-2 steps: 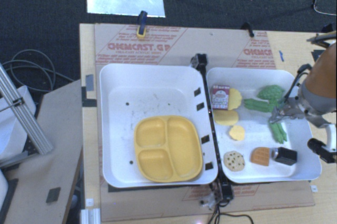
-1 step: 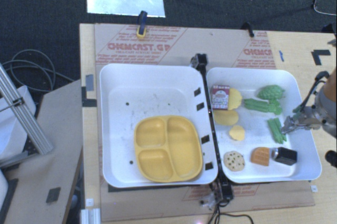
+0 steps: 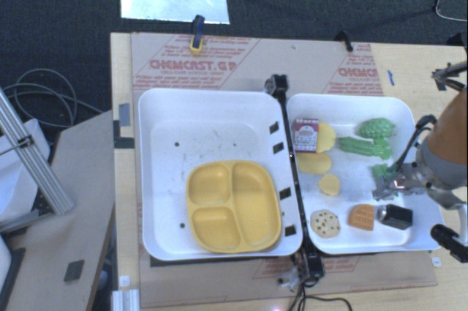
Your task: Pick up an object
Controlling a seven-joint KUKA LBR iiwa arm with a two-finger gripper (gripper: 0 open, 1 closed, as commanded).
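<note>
I see the worktop (image 3: 241,57) with two white bins side by side. The left bin (image 3: 157,156) holds a yellow divided tray (image 3: 234,205), which lies toward the near edge of that bin, a little right of its middle.

The right bin (image 3: 409,115) holds the small things. Near its far left corner stands a red and white packet (image 3: 305,135), and a yellow piece (image 3: 325,137) touches its right side. Beside these, toward the far right corner, lies a green broccoli (image 3: 376,129), and just in front of it a long green vegetable (image 3: 363,147). Under the packet there is a flat yellow slice (image 3: 314,164), and nearer to me a smaller yellow round piece (image 3: 330,186). Along the near edge of the bin I see a cookie with dark dots (image 3: 325,223), then an orange-brown piece (image 3: 361,217) beside it, then a small black block (image 3: 396,216) toward the near right corner.

The arm (image 3: 447,156) comes in over the right edge of the right bin. The claw (image 3: 389,185) is low over the right part of this bin, just above the black block and the orange-brown piece, and close to a small green bit (image 3: 379,172). I cannot tell if the claw is released or clenched, because its tips are too small and blurred here. I see no thing clearly between them.
</note>
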